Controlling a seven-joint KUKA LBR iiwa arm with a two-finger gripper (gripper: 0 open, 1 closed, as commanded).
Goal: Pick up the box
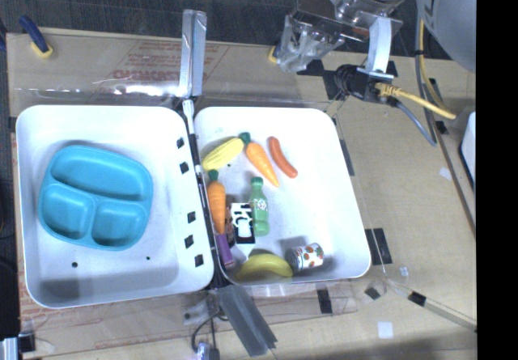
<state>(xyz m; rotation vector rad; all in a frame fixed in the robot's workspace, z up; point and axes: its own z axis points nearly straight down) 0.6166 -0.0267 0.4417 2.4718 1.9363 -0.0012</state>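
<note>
A blue sectioned tray is seated in the left bin. In the right bin, the box, a small black-and-white carton, is positioned near the left wall, between an orange carrot and a green bottle. A banana and a can are located below it. The gripper is suspended above the bench behind the right bin; its finger spacing cannot be determined, probably owing to blur.

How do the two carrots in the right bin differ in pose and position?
The upper carrot lies diagonally near the sausage; the lower carrot lies nearly straight along the bin's left wall. The upper one looks lighter orange; the lower looks deeper. Both are tapered and orange.
</note>
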